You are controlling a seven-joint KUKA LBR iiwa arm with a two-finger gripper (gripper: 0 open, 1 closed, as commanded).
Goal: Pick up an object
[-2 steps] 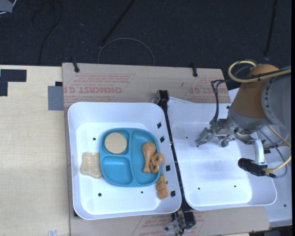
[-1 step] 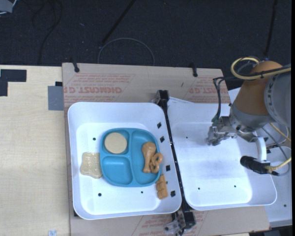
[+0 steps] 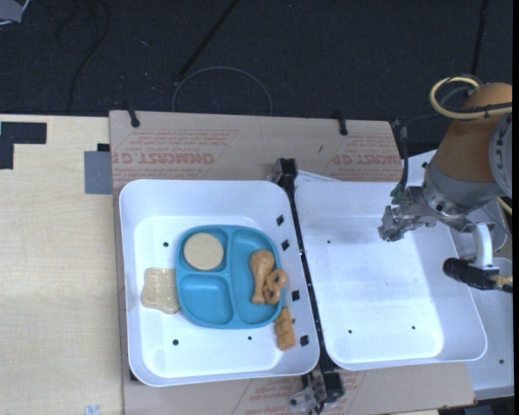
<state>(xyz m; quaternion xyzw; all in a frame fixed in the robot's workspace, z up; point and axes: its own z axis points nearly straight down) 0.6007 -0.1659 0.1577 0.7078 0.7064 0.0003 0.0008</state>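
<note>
A blue divided plate lies in the left bin. On it are a round tan cookie and a brown pretzel-like piece. A pale toast-shaped piece lies in the bin, touching the plate's left edge, and a small orange-brown piece lies by its lower right corner. My gripper hangs over the upper right part of the right bin, far from all these objects. Nothing shows between its fingers.
The two white bins sit side by side on a cardboard sheet, joined by a black divider. A wooden bench surface spreads to the left. The grey arm with its orange band reaches in from the right edge.
</note>
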